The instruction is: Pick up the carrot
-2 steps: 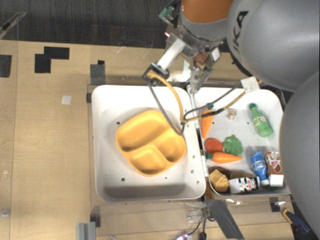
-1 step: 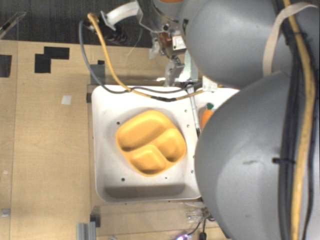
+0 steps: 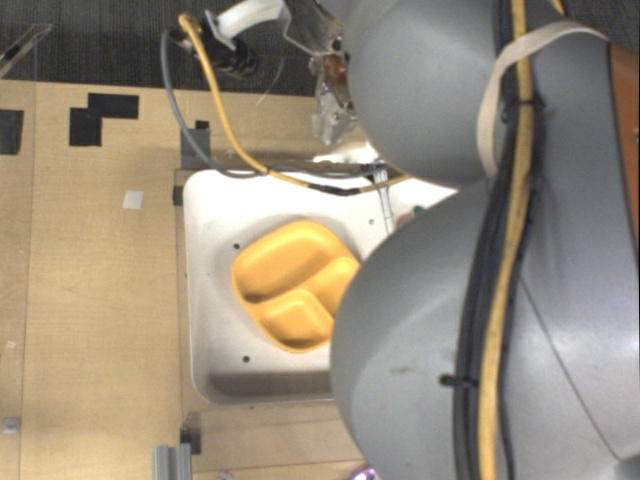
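Camera view has the gripper (image 3: 331,103), its state impossible to tell, with the bin (image 3: 205,268) just below it and the carrot hidden, perhaps under the arm (image 3: 440,348); likely light, stiff, slick, best pinched mid-body.

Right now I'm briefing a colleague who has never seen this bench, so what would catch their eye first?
The grey arm dominates, bulking over the right half of the view and covering much of the white bin. Next comes the yellow molded piece lying in the bin's middle, partly tucked under the arm. Above the bin, a yellow cable loops down over the bin's top rim; I can't make out a carrot.
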